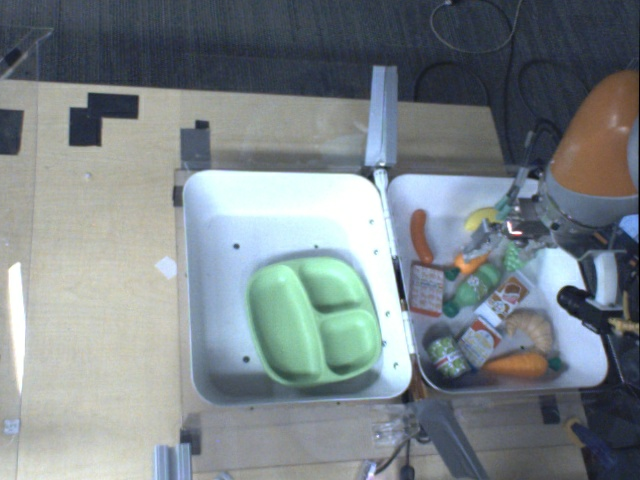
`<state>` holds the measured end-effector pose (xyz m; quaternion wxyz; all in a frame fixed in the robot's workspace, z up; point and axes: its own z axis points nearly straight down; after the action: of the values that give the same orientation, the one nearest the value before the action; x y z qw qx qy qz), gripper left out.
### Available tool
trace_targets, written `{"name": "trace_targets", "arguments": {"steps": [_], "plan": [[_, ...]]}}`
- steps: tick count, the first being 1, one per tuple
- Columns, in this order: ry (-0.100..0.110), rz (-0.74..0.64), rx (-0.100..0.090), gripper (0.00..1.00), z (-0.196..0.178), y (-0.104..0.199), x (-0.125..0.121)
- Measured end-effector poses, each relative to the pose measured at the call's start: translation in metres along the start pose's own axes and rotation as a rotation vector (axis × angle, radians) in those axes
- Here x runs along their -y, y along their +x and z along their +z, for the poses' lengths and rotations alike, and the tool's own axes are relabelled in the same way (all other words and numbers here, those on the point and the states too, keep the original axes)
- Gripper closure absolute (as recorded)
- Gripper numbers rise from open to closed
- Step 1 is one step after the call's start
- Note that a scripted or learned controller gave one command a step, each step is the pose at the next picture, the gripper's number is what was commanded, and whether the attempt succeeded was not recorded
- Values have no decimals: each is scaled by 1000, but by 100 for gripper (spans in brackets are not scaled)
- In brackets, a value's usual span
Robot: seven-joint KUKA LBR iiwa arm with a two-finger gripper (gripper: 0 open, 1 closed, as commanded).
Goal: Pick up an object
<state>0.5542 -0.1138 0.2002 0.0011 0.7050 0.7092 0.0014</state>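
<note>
Claw [497, 230] above right bin [596, 373], state indeterminate
The green bottle [468, 290] looked light, rigid and slippery; a grip across its middle appeared safest

Grey arm [585, 200] with a broad orange band [600, 133] and metal claw [497, 230].

A pale wooden table [100, 268] carries black tape marks [100, 116] near its far left corner. A metal bracket [381, 118] stands upright behind the bins. Beyond, thin cables [480, 28] loop over dark grey carpet [250, 18].
</note>
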Motion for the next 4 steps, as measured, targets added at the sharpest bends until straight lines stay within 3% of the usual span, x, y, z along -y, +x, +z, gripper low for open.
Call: {"name": "trace_targets", "arguments": {"steps": [1,2,3,4], "plan": [[-11,25,2,0,111,-5,-30],[-14,23,-1,100,99,-3,-32],[-20,21,-2,100,87,-1,-34],[-1,213,1,100,46,-43,-36]]}}
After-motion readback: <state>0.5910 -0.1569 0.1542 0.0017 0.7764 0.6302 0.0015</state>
